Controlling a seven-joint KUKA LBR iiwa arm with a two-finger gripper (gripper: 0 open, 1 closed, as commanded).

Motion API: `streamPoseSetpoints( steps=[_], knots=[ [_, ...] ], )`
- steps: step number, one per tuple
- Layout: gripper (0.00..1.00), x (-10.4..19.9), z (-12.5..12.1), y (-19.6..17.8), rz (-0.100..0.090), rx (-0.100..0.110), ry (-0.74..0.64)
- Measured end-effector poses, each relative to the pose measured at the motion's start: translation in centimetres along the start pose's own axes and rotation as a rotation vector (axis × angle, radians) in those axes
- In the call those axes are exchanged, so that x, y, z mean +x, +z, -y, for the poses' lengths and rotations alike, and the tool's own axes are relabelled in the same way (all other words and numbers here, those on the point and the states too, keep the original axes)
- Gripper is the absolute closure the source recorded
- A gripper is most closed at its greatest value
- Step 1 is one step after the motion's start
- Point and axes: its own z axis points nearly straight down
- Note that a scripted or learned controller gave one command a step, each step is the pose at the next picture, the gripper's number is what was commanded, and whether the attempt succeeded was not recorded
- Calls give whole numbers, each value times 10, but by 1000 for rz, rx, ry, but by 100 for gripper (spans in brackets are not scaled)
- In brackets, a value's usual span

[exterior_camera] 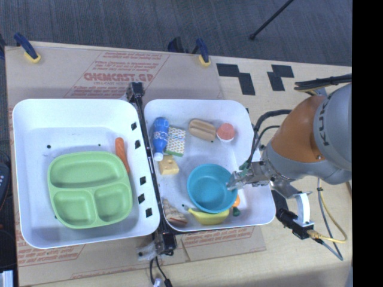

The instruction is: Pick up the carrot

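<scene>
The carrot (237,202) shows as a small orange piece with a green end in the right bin (197,107). It is wedged between the blue bowl (209,188) and the bin's right wall, and is mostly hidden. My gripper (237,180) hangs low over the bowl's right rim, just above the carrot. From here I cannot make out whether anything is held.
Also in the right bin are a blue bottle (160,135), a bun (202,130), a pink round piece (225,132), a cheese wedge (169,166) and a banana (208,216). The left bin (30,136) holds a green divided plate (90,188) and an orange-red sausage-shaped piece (122,153).
</scene>
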Motion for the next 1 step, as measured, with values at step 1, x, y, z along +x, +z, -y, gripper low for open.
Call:
streamPoseSetpoints(
  steps=[1],
  knots=[
    [100, 41, -1, -13, -6, 2, -131]
  ],
)
